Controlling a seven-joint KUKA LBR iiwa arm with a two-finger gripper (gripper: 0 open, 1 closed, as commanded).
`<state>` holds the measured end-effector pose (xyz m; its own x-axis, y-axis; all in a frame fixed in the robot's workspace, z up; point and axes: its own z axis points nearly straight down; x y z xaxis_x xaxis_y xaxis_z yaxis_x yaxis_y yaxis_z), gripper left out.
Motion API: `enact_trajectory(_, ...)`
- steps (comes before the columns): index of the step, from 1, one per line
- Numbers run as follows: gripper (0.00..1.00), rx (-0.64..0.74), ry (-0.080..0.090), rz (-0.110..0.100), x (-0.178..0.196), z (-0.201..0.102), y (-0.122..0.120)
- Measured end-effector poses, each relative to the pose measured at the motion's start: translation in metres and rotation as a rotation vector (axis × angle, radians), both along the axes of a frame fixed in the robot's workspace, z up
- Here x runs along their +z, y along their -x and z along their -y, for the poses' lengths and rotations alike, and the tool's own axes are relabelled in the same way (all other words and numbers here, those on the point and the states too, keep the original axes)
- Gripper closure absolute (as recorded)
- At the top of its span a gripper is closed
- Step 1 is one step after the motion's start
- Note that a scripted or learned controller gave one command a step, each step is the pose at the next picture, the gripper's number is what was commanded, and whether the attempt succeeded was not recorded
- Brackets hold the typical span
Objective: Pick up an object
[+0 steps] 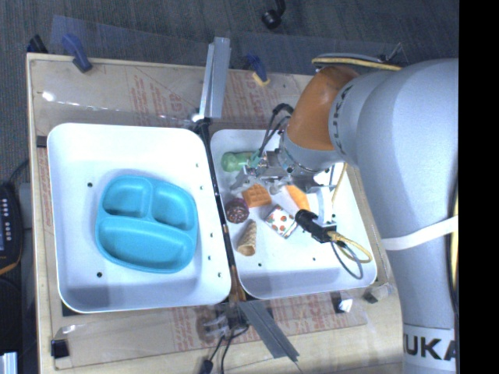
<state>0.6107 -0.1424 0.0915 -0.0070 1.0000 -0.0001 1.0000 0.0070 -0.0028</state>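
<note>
Dark grey carpet (140, 6) surrounds a pale bench (117, 92), which fills most of the frame. Two blue clamps (78, 54) sit on the bench's upper edge. Two shallow white bins stand side by side on it, touching along their inner walls.

Left bin (70, 271): holds one light-blue divided tray (146, 223), lying flat near the bin's centre.

Right bin (351, 275): holds several small items, all clustered in its upper-left half.
- A green item (231, 161) lies near the bin's upper-left corner; its kind cannot be told.
- An orange square piece (256, 196) lies below it.
- A carrot-like orange piece (296, 198) lies to the right of the square.
- A dark brown round piece (236, 209) lies by the left wall.
- A tan ice-cream cone (247, 238) lies on its side below the brown piece.
- A white block with red spots (278, 222) lies just right of the cone.

The grey arm (405, 154) enters from the right of the frame. Its orange band (312, 115) is over the bin's upper edge. The gripper (261, 174) is low over the cluster, between the green item and the orange square. Whether it is open or closed, or has hold of anything, cannot be told from this view.
</note>
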Motion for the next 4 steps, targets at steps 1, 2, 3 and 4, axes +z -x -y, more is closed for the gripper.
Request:
enact_trajectory(1, 1.00, 0.002, 0.001, 0.001, 0.011, 0.000, -0.001)
enact_trajectory(2, 0.00, 0.002, 0.001, 0.002, 0.011, 0.000, -0.001)
enact_trajectory(3, 0.00, -0.003, 0.002, 0.001, 0.000, -0.024, 0.065)
enact_trajectory(4, 1.00, 0.002, 0.002, 0.003, 0.010, -0.024, 0.064)
